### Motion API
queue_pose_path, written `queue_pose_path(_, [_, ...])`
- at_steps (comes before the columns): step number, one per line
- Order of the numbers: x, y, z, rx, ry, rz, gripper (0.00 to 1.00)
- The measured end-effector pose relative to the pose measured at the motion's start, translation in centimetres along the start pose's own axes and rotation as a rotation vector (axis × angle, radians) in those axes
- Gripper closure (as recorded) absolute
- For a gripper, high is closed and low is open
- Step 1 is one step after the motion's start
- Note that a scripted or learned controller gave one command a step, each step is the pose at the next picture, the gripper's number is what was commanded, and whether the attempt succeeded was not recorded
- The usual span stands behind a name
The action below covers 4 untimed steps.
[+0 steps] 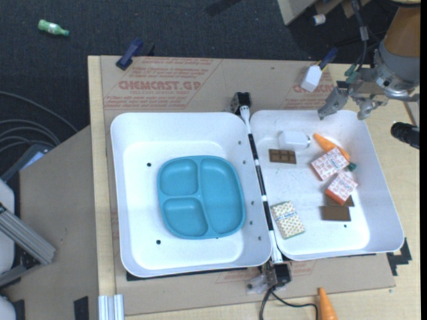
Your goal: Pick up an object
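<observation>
My gripper [347,110] hangs over the far rim of the right bin [380,179], fingers spread open with nothing between them. Below it in that bin lie a white block [293,139], an orange carrot [329,145], a brown chocolate bar [282,156], two red-and-white patterned packets [327,163] [341,187], a dark brown square [335,213] and a yellow-patterned packet [287,219]. The carrot is the closest item to the gripper, just toward the near side of it.
The left bin [133,179] holds a blue divided plate [200,196]. Between the bins runs a black hinge strip [257,172]. A white tag [311,79] lies on the cardboard behind the right bin. The arm's orange band [403,32] is at top right.
</observation>
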State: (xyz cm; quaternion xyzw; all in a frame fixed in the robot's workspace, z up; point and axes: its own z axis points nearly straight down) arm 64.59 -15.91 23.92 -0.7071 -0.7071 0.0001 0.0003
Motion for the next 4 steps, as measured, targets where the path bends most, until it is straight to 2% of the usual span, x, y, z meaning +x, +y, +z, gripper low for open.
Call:
queue_pose_path(1, [-2.9, -1.3, 14.7, 0.002, 0.0, 0.001, 0.0])
queue_pose_path(2, [0.5, -8.7, 15.5, 0.002, 0.001, 0.001, 0.0])
queue_pose_path(3, [0.5, -8.7, 14.4, 0.0, 0.001, 0.002, 1.0])
queue_pose_path(4, [7.8, -11.9, 5.5, -0.001, 0.0, -0.001, 1.0])
